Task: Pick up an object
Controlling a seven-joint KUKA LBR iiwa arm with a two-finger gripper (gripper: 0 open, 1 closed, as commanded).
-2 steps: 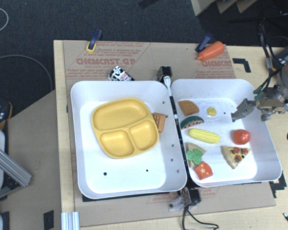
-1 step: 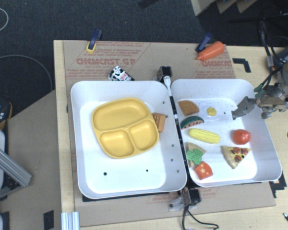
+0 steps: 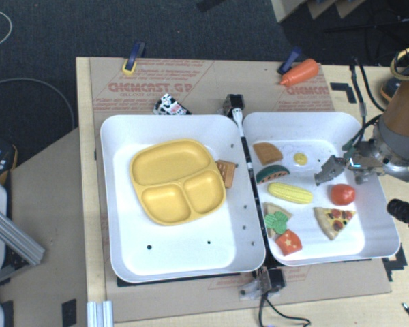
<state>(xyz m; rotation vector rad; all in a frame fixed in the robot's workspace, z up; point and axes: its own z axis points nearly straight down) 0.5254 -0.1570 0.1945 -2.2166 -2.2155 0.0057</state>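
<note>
Over the right bin (image 3: 313, 122) the end effector (image 3: 337, 171) hangs low, and I cannot tell how it is set. Just below it lies a tomato (image 3: 342, 194), beside a pizza slice (image 3: 335, 221) and a corn cob (image 3: 290, 193). A yellow divided plate (image 3: 177, 180) sits in the left bin (image 3: 184, 254)
</note>
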